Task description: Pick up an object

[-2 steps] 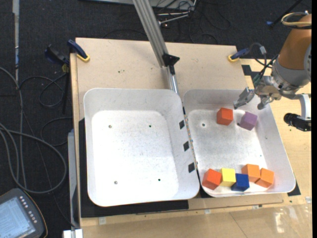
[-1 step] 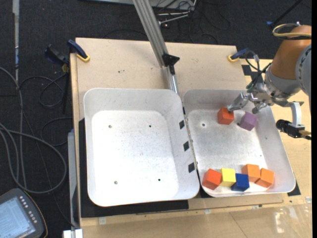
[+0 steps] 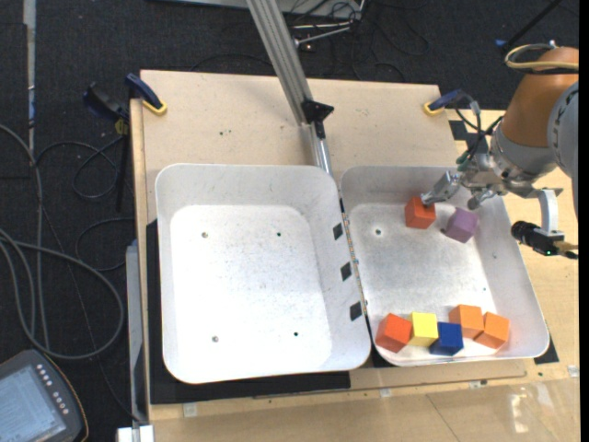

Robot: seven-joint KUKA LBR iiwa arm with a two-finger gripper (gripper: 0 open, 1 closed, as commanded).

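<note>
Camera view: gripper (image 3: pixel 457 191) fingers spread open, empty, above red cube (image 3: pixel 420 213) and purple cube (image 3: pixel 459 224) in right bin (image 3: pixel 520 274).

White bins (image 3: pixel 184 247); red-orange cube (image 3: pixel 420 214), purple cube (image 3: pixel 459 224), yellow cube (image 3: pixel 424 326), blue cube (image 3: pixel 449 338)

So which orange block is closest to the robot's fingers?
The orange block alone near the top of the right bin, beside the purple block. It sits right by the fingers, while the other orange blocks are down along the bin's bottom edge.
</note>
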